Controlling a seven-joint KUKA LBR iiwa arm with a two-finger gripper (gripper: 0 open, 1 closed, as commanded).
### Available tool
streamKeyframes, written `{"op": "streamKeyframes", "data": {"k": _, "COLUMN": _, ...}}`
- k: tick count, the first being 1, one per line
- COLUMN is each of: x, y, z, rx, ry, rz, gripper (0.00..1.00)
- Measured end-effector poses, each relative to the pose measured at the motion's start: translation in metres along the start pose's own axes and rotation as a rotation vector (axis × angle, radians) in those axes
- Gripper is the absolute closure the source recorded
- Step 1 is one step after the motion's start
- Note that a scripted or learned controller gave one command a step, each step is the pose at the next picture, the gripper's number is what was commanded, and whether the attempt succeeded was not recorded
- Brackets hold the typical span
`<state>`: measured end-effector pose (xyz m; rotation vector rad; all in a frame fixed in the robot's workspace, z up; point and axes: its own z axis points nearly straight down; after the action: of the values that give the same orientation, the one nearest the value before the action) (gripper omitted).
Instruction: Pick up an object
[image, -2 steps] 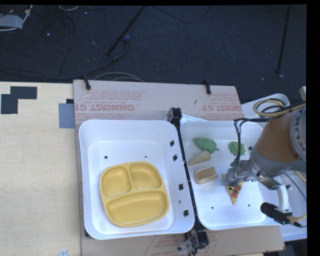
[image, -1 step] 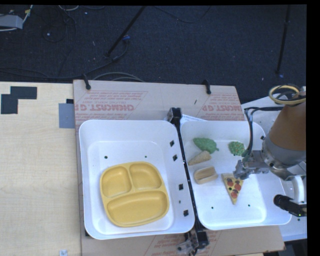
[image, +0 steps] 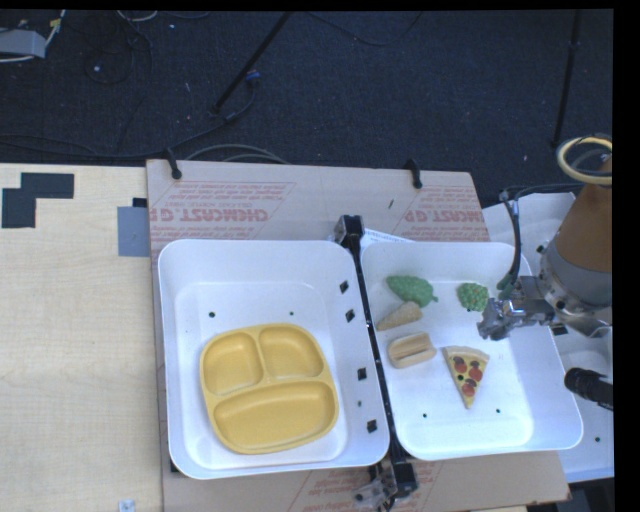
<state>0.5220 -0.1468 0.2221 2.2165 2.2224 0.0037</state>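
Yellow and three-celled, a divided plate (image: 268, 385) fills the left bin (image: 180, 300), far to the left of the claw (image: 497, 322) and across the black divider (image: 365, 340) that runs between the two bins. At the right, the grey arm (image: 585, 265) with its orange band leans over the right bin (image: 520, 430), its claw low above the bin's upper right part. Whether the claw is released or clenched cannot be told from this angle, and nothing can be seen in it. Just left of the claw and slightly above it sits a small green broccoli piece (image: 473, 295). Farther left along the same line lies a larger leafy green piece (image: 412, 289). Below and to the left of the claw, close by, a toy pizza slice (image: 465, 371) lies flat with its tip pointing toward the near rim. Left of that slice rest two tan bread-like pieces, a rounded roll (image: 411, 349) and, just above it, a tan wedge (image: 400, 316). Both bins stand on a cardboard sheet (image: 300, 205) with reversed red lettering.
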Motion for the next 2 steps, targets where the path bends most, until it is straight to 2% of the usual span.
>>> {"op": "streamKeyframes", "data": {"k": 1, "x": -0.001, "y": 0.001, "z": -0.021, "rx": 0.003, "ry": 0.000, "rz": 0.000, "gripper": 1.00}}
{"op": "streamKeyframes", "data": {"k": 2, "x": 0.059, "y": 0.006, "z": -0.026, "rx": 0.005, "ry": 0.003, "rz": -0.004, "gripper": 1.00}}
